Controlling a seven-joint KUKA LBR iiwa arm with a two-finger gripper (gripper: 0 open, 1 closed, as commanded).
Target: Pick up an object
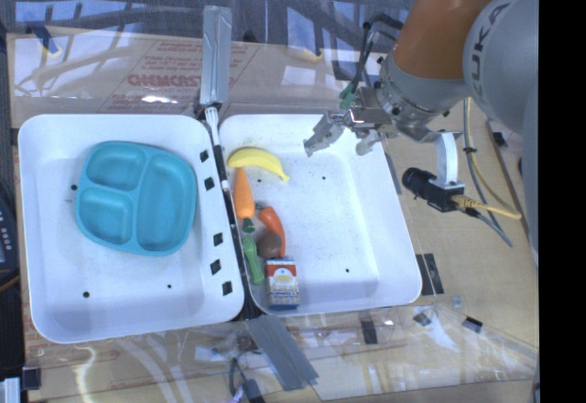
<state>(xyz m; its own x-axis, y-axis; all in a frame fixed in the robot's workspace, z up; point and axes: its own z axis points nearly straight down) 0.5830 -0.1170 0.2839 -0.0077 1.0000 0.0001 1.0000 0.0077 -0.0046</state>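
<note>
— Where is your end effector (340,135) right now?

— Up over the far edge of the right bin (389,209), hanging above the white floor. My two fingers (316,139) are spread apart with nothing between them — bare bin shows in the gap.

— And the things you could pick up?

— All of them lie to the left of my end effector and nearer the camera, bunched along the bin's left wall. The banana (256,161) is the closest, a little to the left and just below my fingertips, but apart from them. Below it the carrot (243,193) lies lengthways beside the wall. Further down come a small orange-red piece (274,223), a green stick-like item (251,256) against the wall, and a small box (283,280) with a blue end at the near corner. A dark lump sits between the orange-red piece and the box; I cannot tell what it is.

— Anything in the other bin?

— The left bin (46,236), well away to my left, holds a blue divided plate (137,197) lying flat. Both bins rest side by side on the tabletop (476,300).
</note>
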